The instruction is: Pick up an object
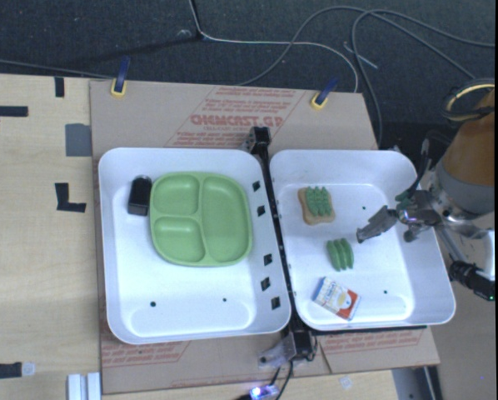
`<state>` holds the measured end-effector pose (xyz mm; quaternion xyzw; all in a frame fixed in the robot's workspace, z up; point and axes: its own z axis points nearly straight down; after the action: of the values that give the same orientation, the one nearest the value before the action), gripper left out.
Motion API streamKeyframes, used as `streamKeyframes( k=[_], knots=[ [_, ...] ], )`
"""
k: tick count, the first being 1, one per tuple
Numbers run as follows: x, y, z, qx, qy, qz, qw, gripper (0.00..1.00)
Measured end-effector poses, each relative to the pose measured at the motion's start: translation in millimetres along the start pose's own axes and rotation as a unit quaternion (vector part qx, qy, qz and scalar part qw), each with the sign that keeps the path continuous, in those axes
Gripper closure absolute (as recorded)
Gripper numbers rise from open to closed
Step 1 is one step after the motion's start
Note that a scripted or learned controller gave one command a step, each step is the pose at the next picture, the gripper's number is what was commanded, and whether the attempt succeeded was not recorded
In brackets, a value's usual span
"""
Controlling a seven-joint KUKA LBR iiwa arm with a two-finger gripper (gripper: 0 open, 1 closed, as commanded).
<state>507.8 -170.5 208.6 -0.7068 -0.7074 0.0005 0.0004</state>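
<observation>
In the right shallow white bin [399, 169] lie three loose things: a tan block with a green ridged top [316, 205], a small green ridged piece [341, 254] just below it, and a white card with red and blue print [336, 297] near the front wall. The tool [372, 228] hangs over this bin's right side, near the green piece, gripping nothing; whether it is apart I cannot tell. The left white bin [116, 248] holds a green divided plate [201, 218] and a black block [139, 195] beside it.

Grey arm [470, 192], orange band above wrist; dark metal wrist hardware; slim dark jaws.
</observation>
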Motion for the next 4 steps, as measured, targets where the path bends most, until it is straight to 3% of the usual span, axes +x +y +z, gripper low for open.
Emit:
streamKeyframes(
  k=[2,3,4],
  knots=[
    [1.6,-2.5,108.3,0.003,0.001,0.0,1.0,0.0],
    [1.6,-2.1,123.6,-0.001,-0.001,0.0,1.0,0.0],
    [1.3,-1.9,112.6,-0.002,-0.002,0.0,1.0,1.0]
  ],
)
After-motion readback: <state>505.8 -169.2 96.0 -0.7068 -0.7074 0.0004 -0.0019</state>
